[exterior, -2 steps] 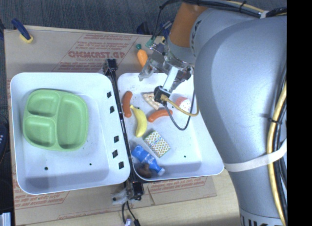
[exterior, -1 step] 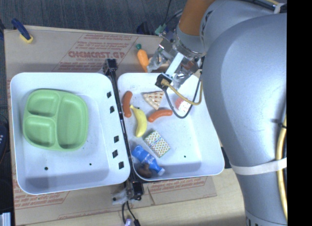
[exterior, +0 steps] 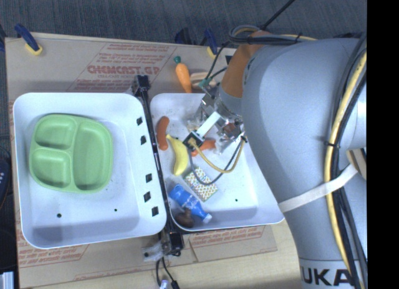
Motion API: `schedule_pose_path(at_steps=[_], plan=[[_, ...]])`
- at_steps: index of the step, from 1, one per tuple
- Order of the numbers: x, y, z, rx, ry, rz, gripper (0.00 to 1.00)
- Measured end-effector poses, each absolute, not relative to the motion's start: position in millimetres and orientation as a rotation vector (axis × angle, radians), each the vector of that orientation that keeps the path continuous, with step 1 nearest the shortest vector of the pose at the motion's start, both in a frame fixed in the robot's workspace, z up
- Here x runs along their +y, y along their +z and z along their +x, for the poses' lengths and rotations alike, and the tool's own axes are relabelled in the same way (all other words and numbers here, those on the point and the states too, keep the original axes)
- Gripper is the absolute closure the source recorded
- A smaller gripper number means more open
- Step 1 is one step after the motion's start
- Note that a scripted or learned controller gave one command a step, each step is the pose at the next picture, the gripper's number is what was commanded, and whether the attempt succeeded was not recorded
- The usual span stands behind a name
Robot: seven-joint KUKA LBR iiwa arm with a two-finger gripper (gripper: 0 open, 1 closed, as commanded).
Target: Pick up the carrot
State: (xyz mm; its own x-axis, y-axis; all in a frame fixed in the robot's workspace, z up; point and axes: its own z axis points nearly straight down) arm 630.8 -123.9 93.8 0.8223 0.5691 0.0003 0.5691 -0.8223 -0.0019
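At the left, one green divided plate (exterior: 72,152) lies in the left bin (exterior: 25,219). The right bin (exterior: 249,200) holds one reddish sausage (exterior: 163,132), one banana (exterior: 179,155), one blue bottle (exterior: 187,201) and one patterned packet (exterior: 203,183). The single carrot (exterior: 182,77) lies at upper middle, just beyond that bin's top rim. It is probably light, stiff and smooth, and best gripped across its thick middle. The gripper (exterior: 215,133) hangs low in the right bin, and I cannot tell how far open it is.

Green plate (exterior: 72,153): smooth plastic, slight sheen. Left bin (exterior: 37,219), right bin (exterior: 243,188): glossy white plastic. Cardboard (exterior: 124,63) beneath: matt, printed.
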Motion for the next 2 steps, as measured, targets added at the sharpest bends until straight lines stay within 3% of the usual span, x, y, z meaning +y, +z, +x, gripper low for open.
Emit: schedule_pose_path(at_steps=[1,2], plan=[[-106.1,125.7,568.8,-1.064,0.007,-2.951,0.0],[-105.4,135.3,568.8,-1.071,0.011,-2.945,1.0]])
